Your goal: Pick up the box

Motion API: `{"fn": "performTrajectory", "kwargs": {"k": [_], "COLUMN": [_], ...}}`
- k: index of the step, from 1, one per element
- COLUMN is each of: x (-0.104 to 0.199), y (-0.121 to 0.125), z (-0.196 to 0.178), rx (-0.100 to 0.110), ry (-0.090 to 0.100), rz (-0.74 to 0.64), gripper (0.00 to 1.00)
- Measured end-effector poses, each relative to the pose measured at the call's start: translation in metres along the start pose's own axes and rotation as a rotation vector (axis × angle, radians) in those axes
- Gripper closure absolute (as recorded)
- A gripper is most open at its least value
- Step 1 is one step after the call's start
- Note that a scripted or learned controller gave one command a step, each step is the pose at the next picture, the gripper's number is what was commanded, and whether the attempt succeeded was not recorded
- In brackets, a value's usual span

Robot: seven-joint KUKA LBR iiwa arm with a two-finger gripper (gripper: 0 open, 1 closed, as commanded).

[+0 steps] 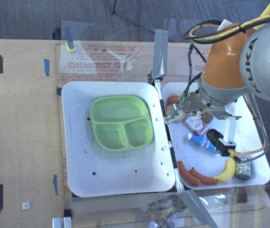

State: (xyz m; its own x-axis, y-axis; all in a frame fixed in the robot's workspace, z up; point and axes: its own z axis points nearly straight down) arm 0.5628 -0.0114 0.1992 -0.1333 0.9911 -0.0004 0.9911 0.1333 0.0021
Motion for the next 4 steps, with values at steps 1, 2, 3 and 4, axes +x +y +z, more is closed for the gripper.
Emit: {"fn": "performTrajectory", "kwargs": {"k": [1,2,3,4], "x": [-0.074,-0.044,-0.008,-0.057], "y": [-0.031,0.010,0.023,0.020], "z": [-0.002,0.014,0.014,0.014], "rx": [0.002,0.000,0.000,-0.001], "ry": [0.000,0.000,0.000,-0.001], "rz": [-0.014,-0.061,0.012,-0.085], "gripper": [0.00,0.00,0.00,0.00]}}
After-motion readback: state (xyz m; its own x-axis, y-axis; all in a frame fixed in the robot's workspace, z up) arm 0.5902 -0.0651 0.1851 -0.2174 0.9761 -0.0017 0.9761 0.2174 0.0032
